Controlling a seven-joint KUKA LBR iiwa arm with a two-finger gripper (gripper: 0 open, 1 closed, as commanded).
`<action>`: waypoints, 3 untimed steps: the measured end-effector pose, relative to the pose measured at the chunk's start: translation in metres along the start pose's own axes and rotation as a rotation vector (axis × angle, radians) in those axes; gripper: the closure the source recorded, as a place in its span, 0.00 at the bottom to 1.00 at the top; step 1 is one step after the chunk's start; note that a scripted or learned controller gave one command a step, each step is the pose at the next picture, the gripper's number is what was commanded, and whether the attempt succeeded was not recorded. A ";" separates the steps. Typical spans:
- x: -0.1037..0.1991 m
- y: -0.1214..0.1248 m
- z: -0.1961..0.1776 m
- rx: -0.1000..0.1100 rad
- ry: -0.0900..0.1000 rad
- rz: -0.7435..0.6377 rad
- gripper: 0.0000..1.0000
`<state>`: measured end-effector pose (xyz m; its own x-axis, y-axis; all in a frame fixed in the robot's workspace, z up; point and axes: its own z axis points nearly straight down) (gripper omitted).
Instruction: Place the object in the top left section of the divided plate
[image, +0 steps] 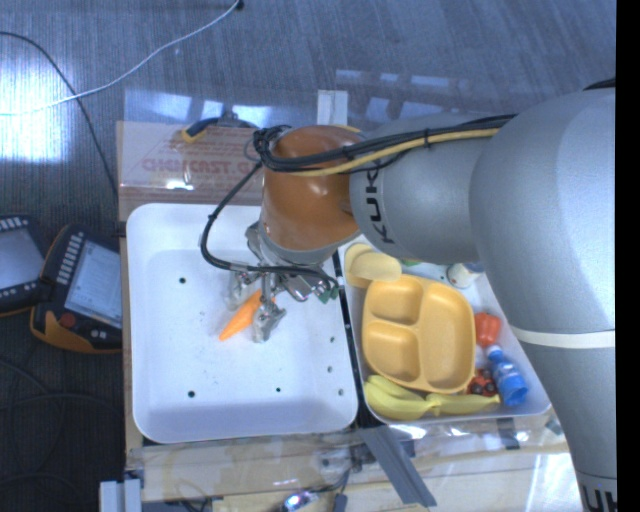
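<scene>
Camera view: we log hand (254, 305) pinching carrot (237, 321) low in left bin (170, 400). Risk: its off-centre hold lets the carrot slip before reaching divided plate (455, 345).

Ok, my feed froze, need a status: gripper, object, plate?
Gripper down in left bin, fingers straddling the orange carrot; firm grasp unconfirmed. Divided plate in right bin, sections bare. Banana beside plate.

Two shallow white plastic bins (170, 400), one orange toy carrot (237, 321), one yellow three-section divided plate (418, 333), one yellow toy banana (400, 398) and one small blue bottle (507, 378).
</scene>
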<state>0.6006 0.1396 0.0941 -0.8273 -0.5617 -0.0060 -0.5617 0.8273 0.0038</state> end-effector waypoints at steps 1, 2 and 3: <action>-0.014 -0.047 0.003 0.002 -0.011 0.129 1.00; -0.015 -0.046 -0.007 -0.001 -0.016 0.132 1.00; -0.045 -0.054 0.004 0.007 -0.003 -0.028 1.00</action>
<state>0.6687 0.1201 0.0903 -0.8110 -0.5850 -0.0095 -0.5850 0.8111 -0.0039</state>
